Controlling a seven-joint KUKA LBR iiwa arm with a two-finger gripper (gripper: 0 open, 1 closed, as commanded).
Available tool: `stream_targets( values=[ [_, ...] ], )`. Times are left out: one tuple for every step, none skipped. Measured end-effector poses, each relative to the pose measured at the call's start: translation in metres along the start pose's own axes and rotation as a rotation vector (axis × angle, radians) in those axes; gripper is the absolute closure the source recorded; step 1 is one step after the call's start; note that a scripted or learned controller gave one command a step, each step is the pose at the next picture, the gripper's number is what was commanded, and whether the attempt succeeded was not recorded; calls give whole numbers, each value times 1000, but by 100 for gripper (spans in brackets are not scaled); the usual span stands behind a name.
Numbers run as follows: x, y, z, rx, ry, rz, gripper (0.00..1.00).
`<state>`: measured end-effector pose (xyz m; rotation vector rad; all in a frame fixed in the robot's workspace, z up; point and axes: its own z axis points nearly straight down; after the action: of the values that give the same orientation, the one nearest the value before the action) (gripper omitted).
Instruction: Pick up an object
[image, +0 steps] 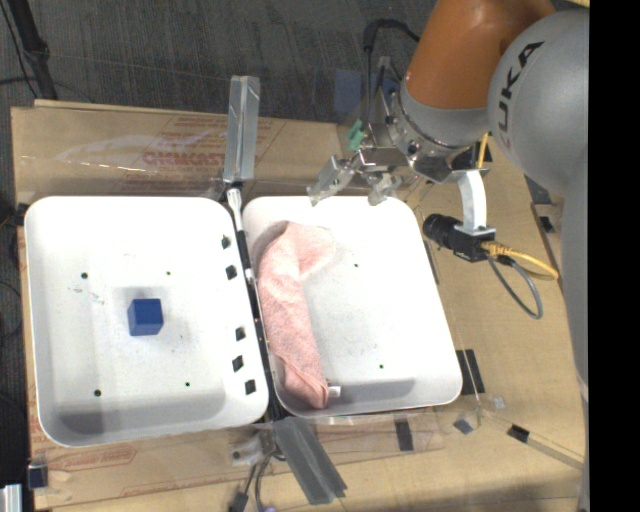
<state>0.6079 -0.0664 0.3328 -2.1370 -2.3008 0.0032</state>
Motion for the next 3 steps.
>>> stream_targets(
  values=[
    [17, 19, 144, 6, 0, 114, 0],
    [16, 19, 134, 9, -1, 113, 100],
    [16, 19, 134, 8, -1, 112, 0]
  ],
)
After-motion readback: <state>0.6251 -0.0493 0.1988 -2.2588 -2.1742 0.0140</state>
